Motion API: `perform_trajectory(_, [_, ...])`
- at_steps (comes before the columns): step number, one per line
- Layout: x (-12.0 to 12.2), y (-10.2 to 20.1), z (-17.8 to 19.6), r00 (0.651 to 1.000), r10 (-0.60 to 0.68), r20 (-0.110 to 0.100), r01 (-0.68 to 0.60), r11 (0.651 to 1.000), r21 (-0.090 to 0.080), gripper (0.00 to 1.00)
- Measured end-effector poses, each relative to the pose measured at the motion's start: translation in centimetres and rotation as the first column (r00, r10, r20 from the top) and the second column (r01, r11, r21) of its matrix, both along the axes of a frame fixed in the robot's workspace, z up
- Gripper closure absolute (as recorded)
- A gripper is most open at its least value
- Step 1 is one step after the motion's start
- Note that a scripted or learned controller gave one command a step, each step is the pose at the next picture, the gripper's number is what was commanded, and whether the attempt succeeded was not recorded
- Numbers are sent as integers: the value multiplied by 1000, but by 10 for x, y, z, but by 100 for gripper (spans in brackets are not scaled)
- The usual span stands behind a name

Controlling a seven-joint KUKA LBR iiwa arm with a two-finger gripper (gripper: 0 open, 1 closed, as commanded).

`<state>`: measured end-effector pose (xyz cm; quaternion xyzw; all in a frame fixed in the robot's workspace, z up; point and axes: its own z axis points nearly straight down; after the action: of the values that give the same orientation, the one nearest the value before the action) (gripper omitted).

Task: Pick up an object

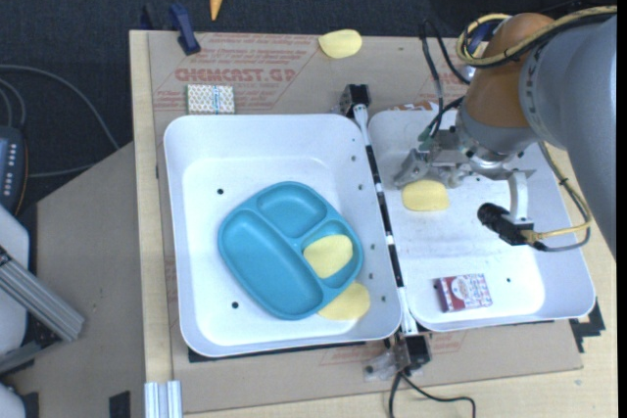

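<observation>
Gripper (431, 173) above one of four yellow pieces (425, 197).

The grey arm (578, 83) is cut by the right edge and covers the end effector's (446, 169) fingers. The blue divided plate (289, 248) partly hides a yellow piece (345, 303).

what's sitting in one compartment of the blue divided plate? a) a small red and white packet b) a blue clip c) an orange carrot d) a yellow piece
d: a yellow piece lies in the plate's small compartment on the side toward the right bin, in the left bin; the red and white packet lies in the right bin.
</observation>
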<state>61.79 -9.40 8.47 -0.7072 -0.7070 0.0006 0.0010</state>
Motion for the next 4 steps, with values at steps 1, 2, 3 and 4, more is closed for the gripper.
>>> perform_trajectory(1, [-5, 0, 0, 1000, 0, 0, 0, 1000, 0, 0])
perform_trajectory(2, [-3, 0, 11, 1000, 0, 6, 0, 1000, -1, 100])
perform_trajectory(3, [-3, 0, 11, 1000, -1, 6, 1, 1000, -1, 0])
perform_trajectory(4, [-21, -5, 0, 1000, 0, -1, 0, 1000, 0, 0])
